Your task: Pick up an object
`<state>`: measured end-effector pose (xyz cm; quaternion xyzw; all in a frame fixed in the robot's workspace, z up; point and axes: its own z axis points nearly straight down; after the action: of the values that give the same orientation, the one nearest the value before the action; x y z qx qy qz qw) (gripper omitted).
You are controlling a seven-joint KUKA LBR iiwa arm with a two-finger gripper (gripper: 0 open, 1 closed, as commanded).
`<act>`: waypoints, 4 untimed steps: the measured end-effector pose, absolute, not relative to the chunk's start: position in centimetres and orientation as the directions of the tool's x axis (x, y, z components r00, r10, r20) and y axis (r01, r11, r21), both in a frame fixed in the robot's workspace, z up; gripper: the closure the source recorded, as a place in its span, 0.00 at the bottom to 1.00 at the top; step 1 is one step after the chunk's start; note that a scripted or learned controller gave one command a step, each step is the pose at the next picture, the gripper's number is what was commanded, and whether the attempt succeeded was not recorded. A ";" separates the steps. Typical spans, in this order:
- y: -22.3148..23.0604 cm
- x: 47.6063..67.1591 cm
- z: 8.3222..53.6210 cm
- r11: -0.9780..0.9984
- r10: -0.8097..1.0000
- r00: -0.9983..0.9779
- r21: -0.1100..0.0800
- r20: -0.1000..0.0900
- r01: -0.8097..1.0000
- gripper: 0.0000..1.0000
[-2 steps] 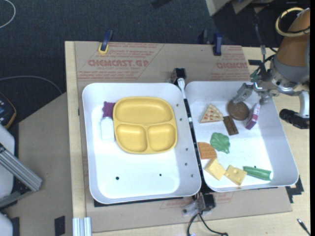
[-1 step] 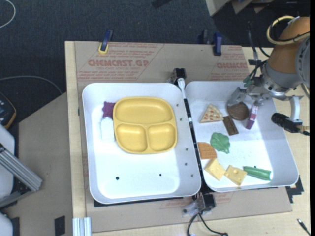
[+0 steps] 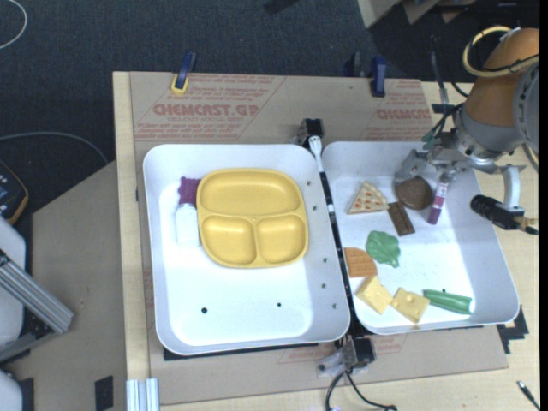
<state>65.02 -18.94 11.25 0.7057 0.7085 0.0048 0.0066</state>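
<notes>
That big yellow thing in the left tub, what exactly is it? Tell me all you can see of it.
It is a yellow divided plate, plastic by its look, with rounded corners and three hollows: one long one along the far side, two smaller ones nearer the camera. It lies flat, right way up, in the far half of the left bin. A purple-capped white bottle lies against its left edge.

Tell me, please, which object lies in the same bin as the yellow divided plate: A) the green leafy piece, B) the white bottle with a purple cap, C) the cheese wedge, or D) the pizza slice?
B: the white bottle with a purple cap lies along the yellow divided plate in the left bin.
</notes>
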 end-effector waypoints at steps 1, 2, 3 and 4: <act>-19.0 65.1 12.3 0.005 1.000 -0.005 0.019 -0.004 1.000 1.00; -19.7 66.0 18.0 0.001 1.000 -0.001 0.009 -0.004 1.000 1.00; -19.8 66.2 22.9 0.001 1.000 -0.001 0.009 -0.003 1.000 1.00; -15.2 63.1 21.9 0.004 1.000 -0.004 -0.003 0.002 1.000 1.00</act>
<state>63.14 -15.16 21.93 0.7057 0.7085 -0.0002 -0.0019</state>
